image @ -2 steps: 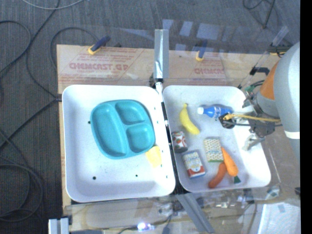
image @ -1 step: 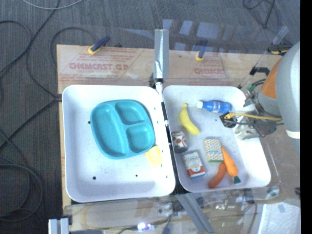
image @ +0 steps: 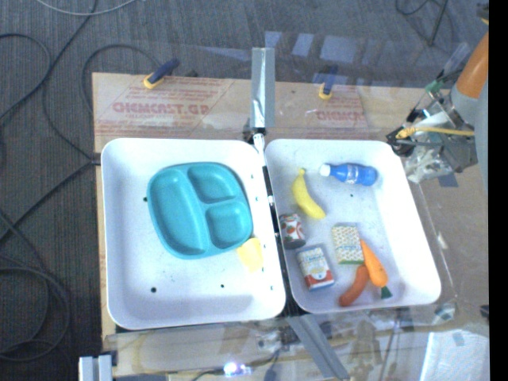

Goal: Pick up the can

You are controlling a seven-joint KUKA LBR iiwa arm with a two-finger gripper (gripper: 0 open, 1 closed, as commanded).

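Though well apart from can [image: 292, 229] at left wall of right bin [image: 397, 228], gripper [image: 423, 159] outside its corner, clasp state indiscernible.

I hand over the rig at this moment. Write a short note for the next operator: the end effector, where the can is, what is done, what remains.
End effector: over the far right corner of the right bin, well apart from the can; open or shut cannot be told.
Can: in the right bin, by its left wall, between the banana and the small carton.
Done: nothing; the can is not grasped.
Left: move across to the can, grasp it, lift it.
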